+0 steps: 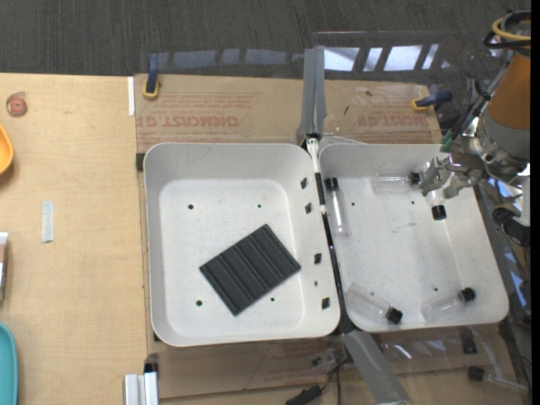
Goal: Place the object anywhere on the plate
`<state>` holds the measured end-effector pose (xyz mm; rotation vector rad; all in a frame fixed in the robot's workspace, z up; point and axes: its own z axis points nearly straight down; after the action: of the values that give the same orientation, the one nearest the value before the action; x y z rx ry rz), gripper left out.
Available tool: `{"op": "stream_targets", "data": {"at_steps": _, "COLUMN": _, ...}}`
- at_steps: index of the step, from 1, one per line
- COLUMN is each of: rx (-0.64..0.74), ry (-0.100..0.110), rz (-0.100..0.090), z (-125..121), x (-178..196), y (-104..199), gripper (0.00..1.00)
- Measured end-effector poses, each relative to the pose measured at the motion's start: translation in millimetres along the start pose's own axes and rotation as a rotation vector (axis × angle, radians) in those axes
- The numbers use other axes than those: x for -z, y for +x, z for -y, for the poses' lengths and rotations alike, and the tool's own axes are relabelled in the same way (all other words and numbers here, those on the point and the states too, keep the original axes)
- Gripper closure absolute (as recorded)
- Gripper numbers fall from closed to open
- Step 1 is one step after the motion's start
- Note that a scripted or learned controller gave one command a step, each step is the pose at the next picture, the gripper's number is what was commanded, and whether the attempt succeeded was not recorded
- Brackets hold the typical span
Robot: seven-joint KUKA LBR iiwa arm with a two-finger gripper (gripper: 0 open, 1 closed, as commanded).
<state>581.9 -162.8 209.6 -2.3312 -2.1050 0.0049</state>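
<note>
In the left bin: the dark ribbed plate point(251, 269) lies flat on the white floor of the left bin point(169, 163), a little toward 5 o'clock from the bin's middle, with bare floor on all 4 sides.
Plate axis: its long side runs from 8 o'clock to 2 o'clock, and the ribs follow that line.
Right bin: 4 clear vials with dark caps lie in the right bin point(498, 306). 1 vial point(334, 207) rests against the wall at 9 o'clock, 1 vial point(374, 304) near 7 o'clock, and 1 vial point(445, 304) near 5 o'clock.
Likely object: the top vial point(395, 180) at 12 o'clock, just beside the hand, lying flat with its long axis at 3 to 9 o'clock and its dark cap toward 3 o'clock.
Hand: the hand point(439, 199) hangs over the right bin's 1 o'clock corner; I cannot tell whether it is apart or together, and nothing is seen caught in it.
Step in hand: judged as the pick, not yet the carry.
Doing it well: close across the vial's short width at mid-length, lift clear of the 2 inner walls, and release low over the ribs so the vial does not roll off.
</note>
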Motion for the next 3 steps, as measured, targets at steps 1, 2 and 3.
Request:
{"op": "stream_targets", "data": {"at_steps": 1, "rx": -0.09, "ry": 0.002, "rz": -0.002, "z": 85.4, "x": -43.5, "y": 40.2, "gripper": 1.0}}
{"op": "stream_targets", "data": {"at_steps": 2, "rx": -0.058, "ry": 0.002, "rz": -0.002, "z": 113.2, "x": -19.3, "y": 91.7, "gripper": 1.0}}
{"op": "stream_targets", "data": {"at_steps": 3, "rx": 0.002, "ry": 0.002, "rz": 0.0, "z": 86.7, "x": -19.8, "y": 157.5, "gripper": 1.0}}
